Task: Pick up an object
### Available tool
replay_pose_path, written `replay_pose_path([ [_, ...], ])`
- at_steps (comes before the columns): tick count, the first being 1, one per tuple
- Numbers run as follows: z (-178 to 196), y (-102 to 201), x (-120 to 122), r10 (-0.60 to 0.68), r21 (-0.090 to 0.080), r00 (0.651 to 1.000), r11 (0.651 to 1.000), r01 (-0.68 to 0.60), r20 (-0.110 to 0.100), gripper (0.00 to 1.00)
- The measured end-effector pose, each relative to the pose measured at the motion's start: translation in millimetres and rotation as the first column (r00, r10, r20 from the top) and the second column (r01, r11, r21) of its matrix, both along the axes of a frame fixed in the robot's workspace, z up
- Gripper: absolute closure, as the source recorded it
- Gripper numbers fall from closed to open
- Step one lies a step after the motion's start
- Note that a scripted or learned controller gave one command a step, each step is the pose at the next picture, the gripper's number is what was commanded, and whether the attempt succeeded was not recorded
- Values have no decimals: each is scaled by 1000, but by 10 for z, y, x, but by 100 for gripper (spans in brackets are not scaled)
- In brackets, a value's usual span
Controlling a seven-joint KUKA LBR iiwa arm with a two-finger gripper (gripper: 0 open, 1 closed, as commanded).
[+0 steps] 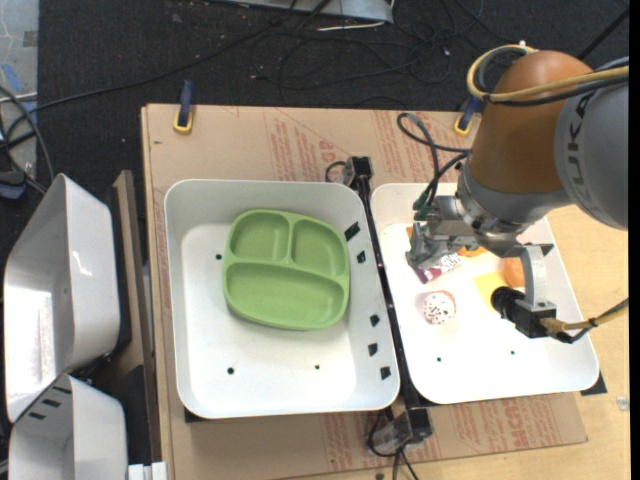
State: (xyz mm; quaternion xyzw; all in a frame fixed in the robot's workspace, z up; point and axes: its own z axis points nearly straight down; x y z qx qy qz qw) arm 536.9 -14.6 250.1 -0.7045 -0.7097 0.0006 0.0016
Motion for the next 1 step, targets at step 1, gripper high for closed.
replay_pose_path([
  [1,24,532,-111,1,0,1000,1000,-1,2,100],
])
